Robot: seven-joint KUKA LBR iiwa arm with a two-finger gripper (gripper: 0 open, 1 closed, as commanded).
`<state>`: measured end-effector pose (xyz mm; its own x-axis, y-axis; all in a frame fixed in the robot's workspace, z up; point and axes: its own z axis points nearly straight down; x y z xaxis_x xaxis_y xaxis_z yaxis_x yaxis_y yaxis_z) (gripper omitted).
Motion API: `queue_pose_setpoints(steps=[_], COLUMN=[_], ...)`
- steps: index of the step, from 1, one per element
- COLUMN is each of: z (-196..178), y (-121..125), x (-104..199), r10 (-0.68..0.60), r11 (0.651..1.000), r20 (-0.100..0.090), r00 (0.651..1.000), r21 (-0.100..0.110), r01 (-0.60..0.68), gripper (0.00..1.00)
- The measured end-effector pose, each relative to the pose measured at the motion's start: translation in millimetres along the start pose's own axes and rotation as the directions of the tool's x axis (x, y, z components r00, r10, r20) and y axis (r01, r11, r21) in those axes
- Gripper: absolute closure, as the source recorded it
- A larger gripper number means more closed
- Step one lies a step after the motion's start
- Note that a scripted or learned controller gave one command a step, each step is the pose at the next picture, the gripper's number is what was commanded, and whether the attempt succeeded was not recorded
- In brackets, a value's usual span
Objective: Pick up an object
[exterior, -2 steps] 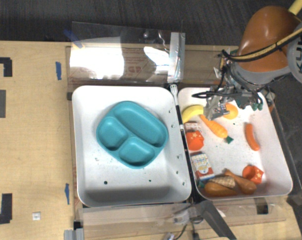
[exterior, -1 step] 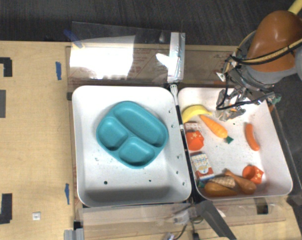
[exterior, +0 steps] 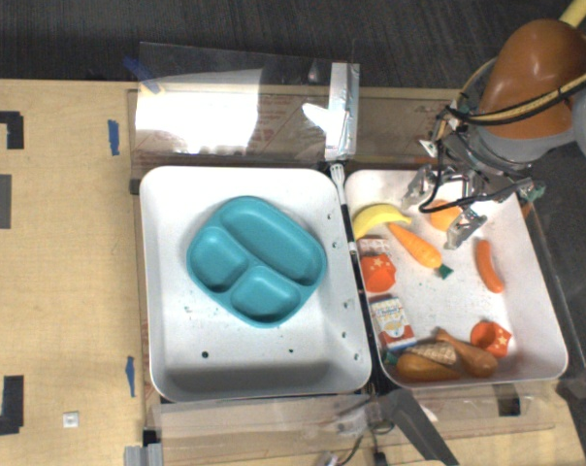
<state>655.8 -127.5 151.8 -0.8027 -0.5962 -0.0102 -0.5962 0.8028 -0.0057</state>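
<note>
My gripper [exterior: 440, 210] hangs over the back of the right bin [exterior: 540, 304], its two fingers spread apart and open. A small orange piece [exterior: 445, 217] lies in the gap below them; no finger visibly presses on it. Just left of the gripper lie a yellow banana [exterior: 374, 218] and an orange carrot [exterior: 416, 247]. To the right of the gripper lies a red-orange sausage [exterior: 489, 265]. The arm's orange band and grey wrist hide the bin's back right corner.
Lower in the right bin are a red tomato-like toy [exterior: 377, 273], a small printed box [exterior: 391, 320], a brown bread roll [exterior: 444, 357] and a small orange toy [exterior: 491, 338]. The left bin [exterior: 167, 338] holds a teal divided plate [exterior: 257, 258]. A clear panel stands behind it.
</note>
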Motion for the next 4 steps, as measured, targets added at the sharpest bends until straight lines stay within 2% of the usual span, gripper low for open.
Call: queue_pose_setpoints(steps=[1, 2, 3, 4], z=[41.6, 63.3, 64.1, 62.0], y=[2.8, -7.7, -32.3, -4.3], x=[35.6, 34.0, 35.4, 114.9], r10=[0.073, 0.108, 0.052, 0.268], r11=[0.997, 0.994, 0.999, 0.963], r20=[0.002, 0.001, -0.001, -0.004], r00=[0.997, 0.994, 0.999, 0.963], r21=[0.003, 0.001, 0.001, 0.002], r01=[-0.073, -0.108, -0.052, -0.268], gripper=[0.0, 0.0, 0.0, 0.0])
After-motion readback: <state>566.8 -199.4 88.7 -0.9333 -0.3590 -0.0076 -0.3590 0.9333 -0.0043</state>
